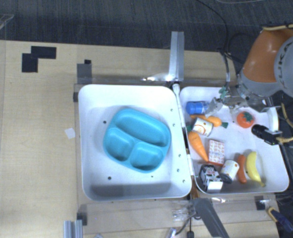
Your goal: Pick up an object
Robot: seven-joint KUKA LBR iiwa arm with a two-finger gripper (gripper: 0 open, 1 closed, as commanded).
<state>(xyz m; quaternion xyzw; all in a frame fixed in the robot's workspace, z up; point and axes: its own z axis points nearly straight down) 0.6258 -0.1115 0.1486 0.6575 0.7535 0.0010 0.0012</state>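
We see the arm (272,58) coming in from the right, wrist bent down over the back of the right bin (280,180), jaws low near its far wall beside the blue can (196,107); can't tell if the jaws are open, closed or gripping anything. Right bin holds the pick candidates: blue can, long carrot (198,146), tomato (244,119), banana (254,166), patterned box (216,151), white cup (230,169). Left bin (94,133) carries a blue divided tray (136,139).

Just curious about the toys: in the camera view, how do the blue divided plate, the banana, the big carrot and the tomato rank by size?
1. Blue divided plate
2. Big carrot and banana, too alike to rank
3. Tomato
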